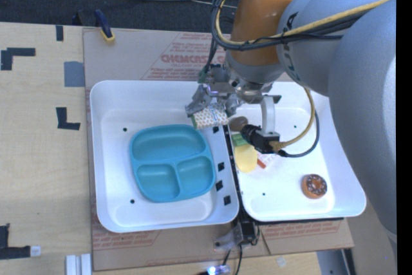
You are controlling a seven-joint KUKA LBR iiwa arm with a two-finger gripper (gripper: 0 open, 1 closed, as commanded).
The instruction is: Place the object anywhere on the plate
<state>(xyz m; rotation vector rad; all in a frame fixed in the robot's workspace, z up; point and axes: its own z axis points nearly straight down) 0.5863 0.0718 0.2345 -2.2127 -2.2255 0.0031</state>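
Near us the plate (172, 163) lies bare in the left bin (103, 138). Just past its far rim our hand (212, 107) carries a speckled object (211, 116) between its fingers. We judge transport underway; next, shift left, lower, release.

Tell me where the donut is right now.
The donut lies in the right bin, near its lower right corner, apart from the yellow item by the divider between the bins.

One fixed camera looked down at a slant on both white bins (106, 138), arm (335, 42) entering from right.
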